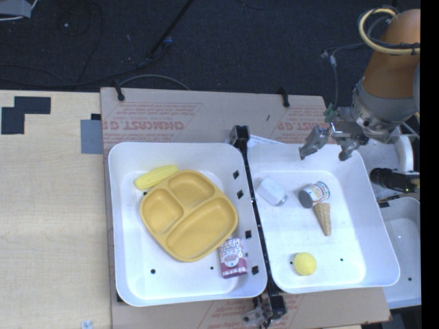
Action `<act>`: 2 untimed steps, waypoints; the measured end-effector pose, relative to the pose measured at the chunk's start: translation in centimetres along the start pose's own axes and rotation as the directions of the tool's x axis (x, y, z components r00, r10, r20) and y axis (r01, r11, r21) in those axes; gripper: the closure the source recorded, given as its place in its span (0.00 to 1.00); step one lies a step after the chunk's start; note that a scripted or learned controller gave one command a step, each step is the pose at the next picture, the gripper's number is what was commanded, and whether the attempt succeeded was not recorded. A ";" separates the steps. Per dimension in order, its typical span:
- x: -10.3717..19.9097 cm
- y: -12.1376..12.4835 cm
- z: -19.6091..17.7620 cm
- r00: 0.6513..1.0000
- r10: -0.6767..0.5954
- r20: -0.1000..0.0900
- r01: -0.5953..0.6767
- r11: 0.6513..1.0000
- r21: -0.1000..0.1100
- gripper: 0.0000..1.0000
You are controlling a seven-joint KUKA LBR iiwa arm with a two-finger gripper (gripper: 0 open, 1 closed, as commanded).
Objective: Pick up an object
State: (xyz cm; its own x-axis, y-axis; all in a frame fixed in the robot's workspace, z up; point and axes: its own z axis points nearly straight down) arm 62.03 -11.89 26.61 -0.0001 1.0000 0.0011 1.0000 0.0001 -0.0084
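My gripper (329, 147) hangs over the far edge of the right bin (384, 252), its two fingers spread apart with nothing between them. Below it in that bin lie a small can (313, 194) on its side, an ice cream cone (323, 218), a pale grey block (271, 190) and a yellow lemon (304, 263). The can is the nearest of these to the gripper, a little toward the front.
The left bin (127, 266) holds a yellow divided plate (188, 214), a corn cob (156, 176) at its far left, and a small red packet (232, 257) by the divider. The arm's grey wrist and orange band (391, 67) rise at the right.
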 end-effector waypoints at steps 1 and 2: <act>0.0 0.1 -0.3 1.000 -0.001 0.001 0.001 1.000 -0.005 0.00; -0.1 -0.9 5.6 1.000 0.000 0.000 0.000 1.000 0.001 0.00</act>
State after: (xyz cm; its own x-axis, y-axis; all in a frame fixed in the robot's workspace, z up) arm 61.10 -11.95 21.00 0.0003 1.0000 0.0012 1.0000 -0.0003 -0.0091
